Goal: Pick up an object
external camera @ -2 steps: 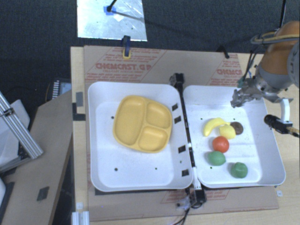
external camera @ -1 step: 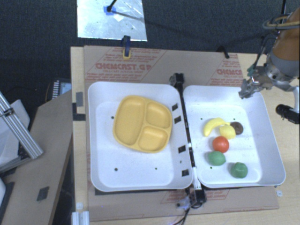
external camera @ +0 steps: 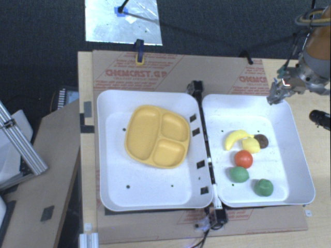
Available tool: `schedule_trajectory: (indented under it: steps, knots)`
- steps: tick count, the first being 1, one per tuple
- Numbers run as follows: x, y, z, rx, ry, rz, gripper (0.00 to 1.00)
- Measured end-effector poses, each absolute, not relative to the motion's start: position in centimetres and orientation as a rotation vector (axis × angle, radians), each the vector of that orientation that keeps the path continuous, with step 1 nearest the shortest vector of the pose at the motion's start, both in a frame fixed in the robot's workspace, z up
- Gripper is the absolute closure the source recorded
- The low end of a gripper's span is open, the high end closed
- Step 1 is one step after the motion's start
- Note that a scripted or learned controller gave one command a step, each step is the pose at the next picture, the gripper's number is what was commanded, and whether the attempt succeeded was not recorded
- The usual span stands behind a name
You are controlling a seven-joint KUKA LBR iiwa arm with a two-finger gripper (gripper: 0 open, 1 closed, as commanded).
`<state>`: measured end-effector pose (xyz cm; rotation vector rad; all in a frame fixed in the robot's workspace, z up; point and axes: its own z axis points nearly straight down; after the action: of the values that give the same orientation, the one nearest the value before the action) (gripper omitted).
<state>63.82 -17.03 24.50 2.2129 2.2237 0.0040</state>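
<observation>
Gripper [external camera: 277,92] seen over the right bin's [external camera: 289,119] far right corner, open or closed can't be told, nothing visibly held, banana [external camera: 236,138], lemon [external camera: 251,145], tomato [external camera: 243,159], two green fruits clustered mid-bin, yellow divided plate [external camera: 156,136] parked in left bin [external camera: 111,154].

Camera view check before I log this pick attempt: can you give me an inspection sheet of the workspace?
Surface: two white bins, left bin and right bin, on cardboard.
Job's things: banana, lemon, brown piece, tomato, two green pieces in the right bin.
Clutter: yellow divided plate in the left bin.
Grippers: gripper above the right bin's far right corner, holding nothing.
Cables: black cable behind the bench.
Surroundings: foil sheet.
</observation>
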Motion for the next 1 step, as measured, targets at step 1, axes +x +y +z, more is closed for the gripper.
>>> schedule_trajectory:
  steps: [1]
  knots:
    - [64.38, -11.58, 25.29, 2.209, 2.231, 0.005, 1.00]
